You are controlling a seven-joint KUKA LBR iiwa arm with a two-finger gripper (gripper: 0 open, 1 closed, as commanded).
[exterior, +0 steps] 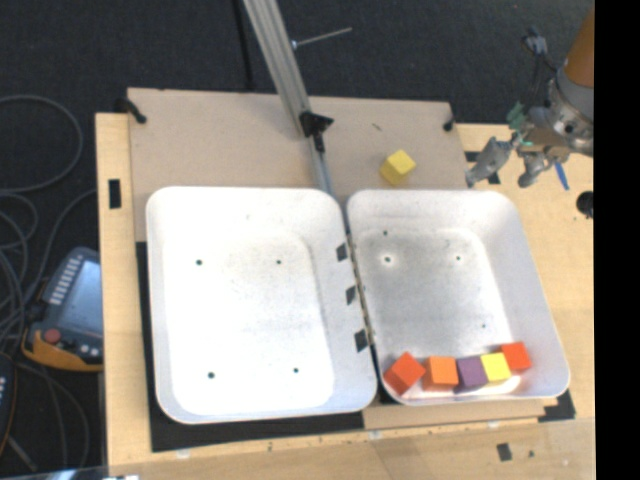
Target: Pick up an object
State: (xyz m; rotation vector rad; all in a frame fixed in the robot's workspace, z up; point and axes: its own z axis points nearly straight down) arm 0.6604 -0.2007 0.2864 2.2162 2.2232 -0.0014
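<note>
Coloured blocks are lined up against the near wall of the right bin: a red-orange block, an orange block, a purple block, a yellow block and a second red-orange block, each touching its neighbour. A lone yellow cube is seen on the cardboard just beyond the far rim of that bin, well apart from the row. The gripper is held above the bench past the far right corner of the bin, its two fingers spread apart with nothing between them. No object is gripped yet. The lone cube is judged the easier target, since its sides are free; the fingers should be centred over it and lowered squarely before closing. In the row, only the end blocks offer an open side.
</note>
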